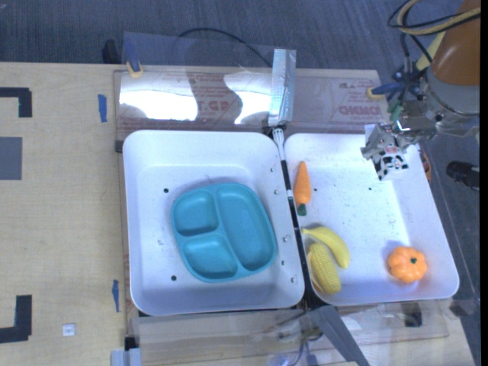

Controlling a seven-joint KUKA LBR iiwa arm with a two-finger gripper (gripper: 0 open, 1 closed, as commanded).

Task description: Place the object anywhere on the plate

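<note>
Blue and divided into three compartments, the plate (223, 232) lay in the left bin (145, 204) with nothing on it, so the placing was, by my judgement, wholly undone. The candidate objects all sat in the right bin (358, 227): a carrot (303, 184) against its left wall, a banana (329, 244) touching a corn cob (323, 271) near the front, and a small pumpkin (406, 264) at the near right. The gripper (387, 152) hung over the far right corner of that bin, well apart from every object and carrying none. The arm reached in from the right; its finger spread could not be made out.
</note>
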